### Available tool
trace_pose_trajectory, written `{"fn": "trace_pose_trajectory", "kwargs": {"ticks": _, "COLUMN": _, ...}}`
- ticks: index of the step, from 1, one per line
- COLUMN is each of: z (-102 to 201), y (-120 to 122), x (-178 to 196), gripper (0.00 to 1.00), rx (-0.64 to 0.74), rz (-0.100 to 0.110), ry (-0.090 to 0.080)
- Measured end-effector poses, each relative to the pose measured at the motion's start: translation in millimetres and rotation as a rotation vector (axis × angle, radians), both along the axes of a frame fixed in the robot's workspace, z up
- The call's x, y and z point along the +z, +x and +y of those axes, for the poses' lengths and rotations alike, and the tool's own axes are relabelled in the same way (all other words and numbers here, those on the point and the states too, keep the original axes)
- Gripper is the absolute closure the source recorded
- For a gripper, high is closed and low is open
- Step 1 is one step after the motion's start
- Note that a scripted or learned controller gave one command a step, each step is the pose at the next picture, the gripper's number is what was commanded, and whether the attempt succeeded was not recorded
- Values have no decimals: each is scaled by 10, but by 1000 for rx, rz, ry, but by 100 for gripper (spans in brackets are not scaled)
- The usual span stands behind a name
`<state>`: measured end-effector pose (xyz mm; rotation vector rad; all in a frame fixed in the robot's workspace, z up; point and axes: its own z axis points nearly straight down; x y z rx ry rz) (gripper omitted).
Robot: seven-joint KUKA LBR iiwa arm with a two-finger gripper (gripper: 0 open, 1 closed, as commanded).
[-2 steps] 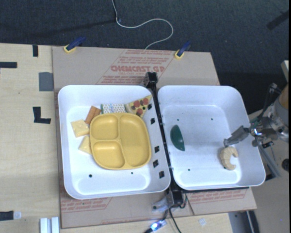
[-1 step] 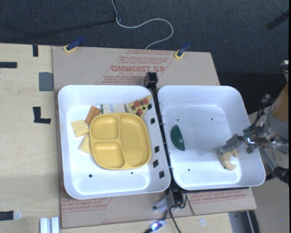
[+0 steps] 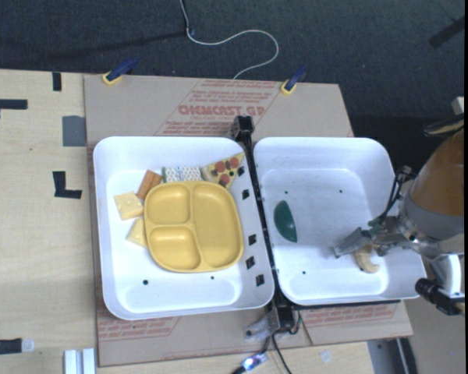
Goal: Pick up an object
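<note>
My gripper is down low in the right bin, near its right front corner. Just beneath it and a little to the right, a small tan curved object lies on the bin floor, partly hidden by the gripper. A dark green oval object rests on the left side of the same bin, well apart from the gripper. The arm's orange band rises above the bin's right wall.
The left bin holds a yellow divided plate, with several small flat pieces along its left and far sides. A black divider runs between the bins. A cable lies on the dark floor behind.
</note>
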<state>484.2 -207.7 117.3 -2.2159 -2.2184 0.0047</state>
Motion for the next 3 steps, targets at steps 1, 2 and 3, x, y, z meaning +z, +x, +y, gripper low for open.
{"fn": "trace_pose_trajectory", "kwargs": {"ticks": 1, "z": 6, "y": -2, "x": -339, "gripper": 0, "rx": 0, "rz": -4, "ry": -3}}
{"fn": "trace_pose_trajectory", "kwargs": {"ticks": 2, "z": 2, "y": 4, "x": -224, "gripper": 100, "rx": 0, "rz": -7, "ry": -5}}
{"fn": "trace_pose_trajectory", "kwargs": {"ticks": 3, "z": -6, "y": 92, "x": 233, "gripper": 100, "rx": 1, "rz": -8, "ry": -3}}
